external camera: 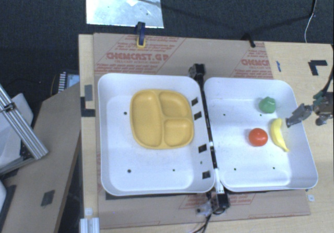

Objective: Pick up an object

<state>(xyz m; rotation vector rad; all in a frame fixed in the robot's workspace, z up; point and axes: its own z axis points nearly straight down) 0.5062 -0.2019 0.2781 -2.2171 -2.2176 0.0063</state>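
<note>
I read this as the approach step: nothing is lifted yet. The pincer [296, 115] sits at the right rim of the right bin [235, 174], just beside the top of the banana [279, 135], with nothing between its fingers. From this slant I cannot tell whether it stands wide or narrow.

Three things lie in the right half of that bin. The banana runs nearly parallel to the right wall and close to it. The tomato [258, 137] lies just left of the banana, near but apart as far as I can judge. The green piece [267, 104] sits above both, near the far right corner.

My judgement: the banana is the nearest target, so the next move calls for a short shift inward and down, with the fingers turned across the fruit's narrow width. The wall beside it leaves little room for the outer finger, and the tomato crowds the inner side. The bin's middle and left are open, should a nudge be needed.

The left bin [115, 174] holds a yellow tray [160, 118], well apart from the work.
</note>
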